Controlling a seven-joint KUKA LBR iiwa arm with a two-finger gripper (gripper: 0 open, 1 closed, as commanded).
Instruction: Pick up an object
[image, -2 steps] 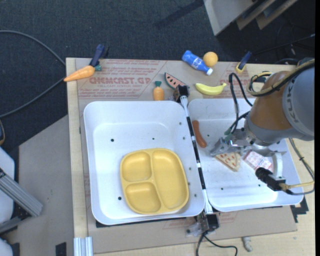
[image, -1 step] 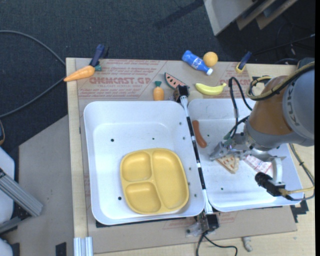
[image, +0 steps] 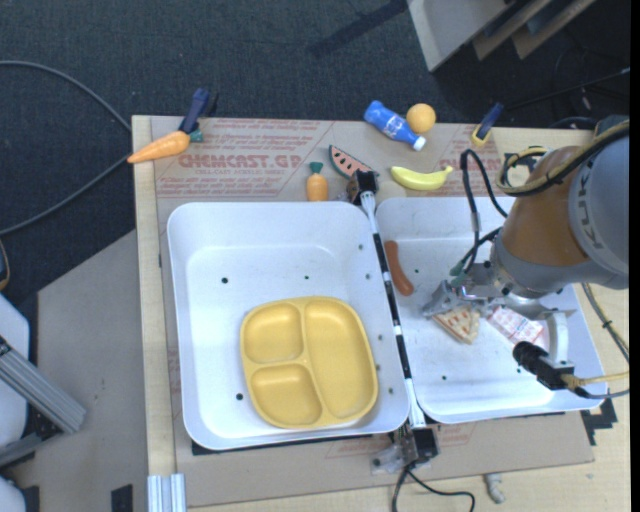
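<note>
- we see the gripper (image: 447, 299) low in the right bin (image: 440, 395), right over a waffle-ish toy wedge (image: 459, 322)
- can't tell jaw state tbh
- hot dog (image: 399, 268) just left of the gripper

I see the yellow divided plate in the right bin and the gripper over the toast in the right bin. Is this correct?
Not quite. The camera view shows the yellow plate in the left bin, not the right one. The rest holds: the gripper is over the toast in the right bin.
</note>
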